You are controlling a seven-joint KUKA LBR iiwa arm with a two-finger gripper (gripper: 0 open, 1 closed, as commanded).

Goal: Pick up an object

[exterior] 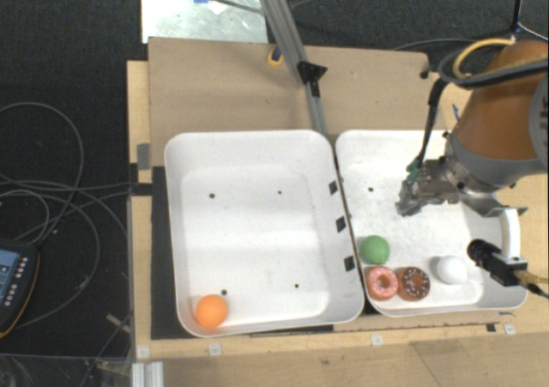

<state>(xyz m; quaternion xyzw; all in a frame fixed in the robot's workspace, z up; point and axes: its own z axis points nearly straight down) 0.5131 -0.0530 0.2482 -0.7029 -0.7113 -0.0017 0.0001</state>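
White bin on the right (386, 154) is holding our targets: green ball (374, 249), pink donut (382, 282), chocolate donut (414, 282) and white ball (449, 269) along its near edge. We are hovering the gripper (412, 202) above them, carrying nothing, and should be descending straight over one.
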